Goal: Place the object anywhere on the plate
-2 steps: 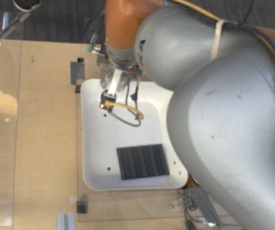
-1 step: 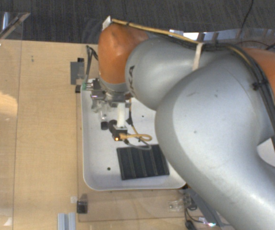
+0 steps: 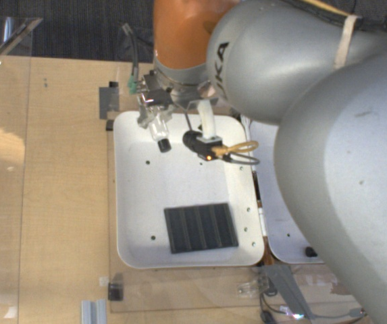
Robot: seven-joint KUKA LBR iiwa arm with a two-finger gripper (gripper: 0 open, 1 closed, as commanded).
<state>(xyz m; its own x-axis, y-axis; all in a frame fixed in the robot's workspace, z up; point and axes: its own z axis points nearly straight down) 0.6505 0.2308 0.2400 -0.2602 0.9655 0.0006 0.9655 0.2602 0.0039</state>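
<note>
A dark grey ribbed rectangular plate (image 3: pixel 200 227) lies flat in the near part of the left white bin (image 3: pixel 134 201). My gripper (image 3: pixel 161 139) hangs over the far end of that bin, near its back left corner, well apart from the plate. I see nothing clearly held in it. A small dark thing (image 3: pixel 310 252) lies in the right bin (image 3: pixel 281 245) near its front edge; most of that bin is hidden by the arm.
The big grey arm covers the right side of the view. A dark bracket (image 3: pixel 109 100) stands on the wooden bench just beyond the left bin's back left corner. Bare white floor lies between gripper and plate.
</note>
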